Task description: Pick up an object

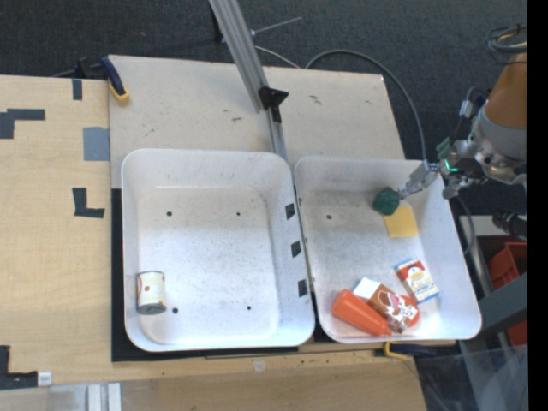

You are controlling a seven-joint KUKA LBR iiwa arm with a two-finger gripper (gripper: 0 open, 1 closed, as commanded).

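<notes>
The right bin point(342, 187) holds a dark green ball point(386, 200) beside a flat yellow piece point(401, 223). Nearer the front lie a small white, red and blue carton point(417, 281), a brown and red packet point(394, 306), a small white block point(366, 288) and an orange bottle point(358, 312). A small can point(151, 292) stands in the left bin point(205, 178) at its front left. My gripper point(431, 186) hovers over the right bin's far right rim, just right of the green ball. Its fingers are spread open with nothing between them.
A slanted metal pole point(244, 50) rises from behind the bins, and a cable point(360, 56) loops across the bench behind the right bin. A yellow and blue clamp point(115, 78) sits at the bench's far left corner.
</notes>
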